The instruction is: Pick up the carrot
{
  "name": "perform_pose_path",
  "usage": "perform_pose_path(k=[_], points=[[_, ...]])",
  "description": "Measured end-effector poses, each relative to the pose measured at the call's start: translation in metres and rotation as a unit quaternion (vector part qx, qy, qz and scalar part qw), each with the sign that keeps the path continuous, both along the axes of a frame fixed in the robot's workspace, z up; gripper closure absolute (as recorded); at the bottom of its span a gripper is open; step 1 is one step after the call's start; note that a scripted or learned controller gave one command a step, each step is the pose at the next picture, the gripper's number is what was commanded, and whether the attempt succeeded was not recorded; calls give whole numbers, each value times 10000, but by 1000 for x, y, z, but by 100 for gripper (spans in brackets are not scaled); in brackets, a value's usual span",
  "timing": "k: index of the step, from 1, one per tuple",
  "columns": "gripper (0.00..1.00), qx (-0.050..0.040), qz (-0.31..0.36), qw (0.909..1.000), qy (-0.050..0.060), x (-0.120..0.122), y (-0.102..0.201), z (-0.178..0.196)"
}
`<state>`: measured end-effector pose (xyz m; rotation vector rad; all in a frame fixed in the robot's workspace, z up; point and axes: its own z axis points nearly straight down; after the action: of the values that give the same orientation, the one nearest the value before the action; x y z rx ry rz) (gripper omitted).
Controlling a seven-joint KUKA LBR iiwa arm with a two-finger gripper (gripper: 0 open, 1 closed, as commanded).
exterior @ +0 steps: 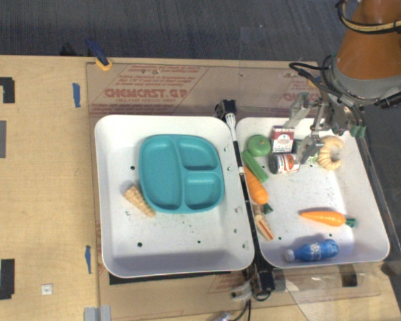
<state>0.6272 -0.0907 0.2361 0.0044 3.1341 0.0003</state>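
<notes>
The left bin (113,246) holds a teal tray (182,173) with a waffle cone (139,200) beside it. In the right bin (367,246), one carrot (256,188) lies along the left wall and a second carrot (324,217) lies free mid-bin, above a blue bottle (312,251). The gripper (311,139) hangs at the far edge, fingers spread with nothing between them, near a small carton (282,140), a can (285,164) and a pale gourd (331,152). Closing there would likely catch clutter instead, and the wall-side carrot leaves little finger room.

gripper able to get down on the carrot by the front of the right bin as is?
Probably yes. The carrot lies alone on bare bin floor, apart from the blue bottle. The gripper sits over the bin's back clutter, so approach from above looks free.
</notes>
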Motion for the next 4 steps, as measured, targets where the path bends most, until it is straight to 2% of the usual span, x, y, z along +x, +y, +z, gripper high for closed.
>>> perform_pose_path(k=[1, 2, 3, 4], points=[[0, -7, 189, 9998, -38, -37, -7, -137], [0, 21, -583, 9983, -8, -102, 81, -48], [0, -5, -1384, 9904, 51, -117, -16, -121], [0, 16, -2161, 9764, -25, -63, -1, -146]])
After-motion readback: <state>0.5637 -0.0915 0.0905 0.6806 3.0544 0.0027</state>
